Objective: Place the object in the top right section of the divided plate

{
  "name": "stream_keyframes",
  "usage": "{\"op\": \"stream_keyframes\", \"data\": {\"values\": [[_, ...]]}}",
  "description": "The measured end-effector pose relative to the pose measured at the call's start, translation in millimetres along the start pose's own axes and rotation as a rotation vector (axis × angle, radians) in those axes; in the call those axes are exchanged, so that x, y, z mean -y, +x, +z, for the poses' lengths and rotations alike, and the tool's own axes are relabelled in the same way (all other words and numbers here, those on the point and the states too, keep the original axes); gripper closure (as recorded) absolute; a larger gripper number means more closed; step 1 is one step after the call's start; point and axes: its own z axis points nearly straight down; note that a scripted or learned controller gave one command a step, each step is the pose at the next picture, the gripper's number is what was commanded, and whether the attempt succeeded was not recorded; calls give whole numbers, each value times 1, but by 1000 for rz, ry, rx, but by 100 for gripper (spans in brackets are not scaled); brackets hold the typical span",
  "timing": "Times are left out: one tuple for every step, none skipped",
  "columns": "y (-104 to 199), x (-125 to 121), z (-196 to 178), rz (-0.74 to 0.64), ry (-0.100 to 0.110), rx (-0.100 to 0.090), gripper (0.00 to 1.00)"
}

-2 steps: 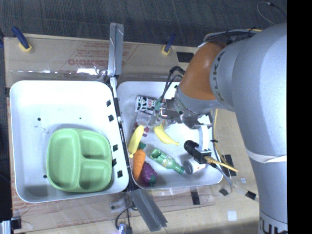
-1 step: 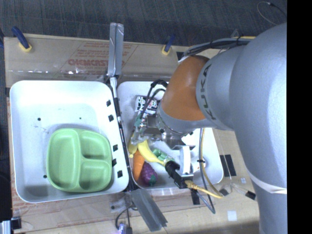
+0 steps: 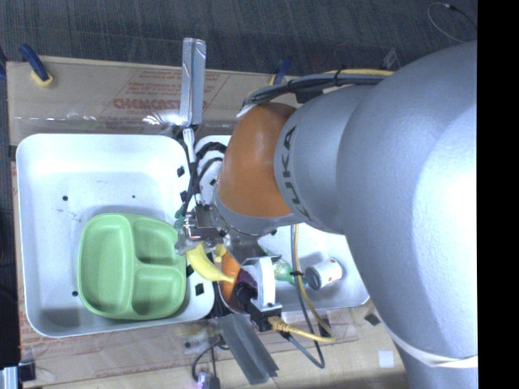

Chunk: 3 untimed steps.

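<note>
Claw (image 3: 197, 232) hangs over yellow banana (image 3: 207, 264) beside green divided plate (image 3: 132, 266).

Two white bins sit side by side on a brown board (image 3: 122, 87). The left bin (image 3: 49, 168) is at nine o'clock. The right bin (image 3: 349, 298) peeks out at four o'clock. A blue clamp (image 3: 36, 65) grips the board at ten o'clock. Dark carpet (image 3: 243, 14) lies at twelve o'clock.

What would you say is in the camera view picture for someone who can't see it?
A big grey robot arm with an orange band reaches over two shallow white bins. A green divided plastic plate lies in the left bin, and a yellow banana shows beside the plate.
</note>
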Motion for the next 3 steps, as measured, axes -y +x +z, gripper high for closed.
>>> {"op": "stream_keyframes", "data": {"values": [[0,-1,-9,-4,3,1,100],[-5,0,0,313,-3,0,100],[12,0,0,1054,0,-1,100]]}}
